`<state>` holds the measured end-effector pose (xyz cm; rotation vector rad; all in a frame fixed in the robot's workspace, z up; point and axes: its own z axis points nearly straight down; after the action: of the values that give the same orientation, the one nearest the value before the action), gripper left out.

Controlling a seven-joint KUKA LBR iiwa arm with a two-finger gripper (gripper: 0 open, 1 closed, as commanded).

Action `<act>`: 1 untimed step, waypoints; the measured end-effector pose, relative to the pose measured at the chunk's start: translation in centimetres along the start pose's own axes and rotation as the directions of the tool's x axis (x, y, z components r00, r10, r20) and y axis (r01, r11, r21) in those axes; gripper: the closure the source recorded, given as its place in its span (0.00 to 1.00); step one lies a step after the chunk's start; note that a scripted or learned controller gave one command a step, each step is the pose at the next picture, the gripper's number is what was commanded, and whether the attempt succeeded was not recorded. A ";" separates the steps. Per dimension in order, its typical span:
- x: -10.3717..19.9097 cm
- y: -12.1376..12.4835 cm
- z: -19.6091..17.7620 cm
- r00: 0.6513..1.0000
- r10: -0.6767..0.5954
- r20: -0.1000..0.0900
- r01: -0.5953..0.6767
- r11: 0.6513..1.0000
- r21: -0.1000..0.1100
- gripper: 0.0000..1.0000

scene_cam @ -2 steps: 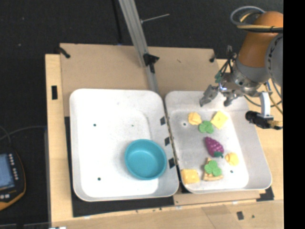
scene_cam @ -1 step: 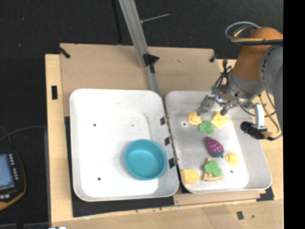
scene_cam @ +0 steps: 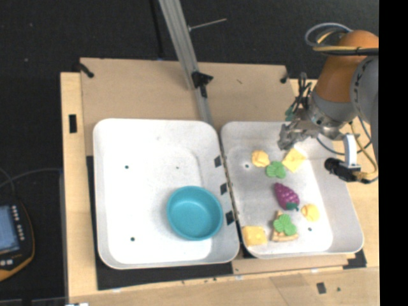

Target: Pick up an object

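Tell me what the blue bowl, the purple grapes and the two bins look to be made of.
Blue bowl: likely moulded plastic, smooth and even in colour, with a soft sheen.
Purple grapes: probably toy-food plastic or rubber; bumpy, solid colour, matte. The view is too coarse to settle which.
Left bin and right bin: apparently thin formed plastic, white, with rounded corners and a low rim.

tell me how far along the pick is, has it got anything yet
Nothing looks picked yet. The hand hangs low over the right bin, at the yellow block, which lies on the bin floor. The other toys, like the purple grapes, lie loose, and the blue bowl sits in the left bin. Grasping and lifting remain.
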<state>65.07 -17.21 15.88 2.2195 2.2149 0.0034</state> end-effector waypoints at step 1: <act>-0.5 0.3 -4.2 1.000 0.000 -0.002 0.000 1.000 0.004 1.00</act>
<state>65.32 -17.70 20.10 2.2223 2.2174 0.0014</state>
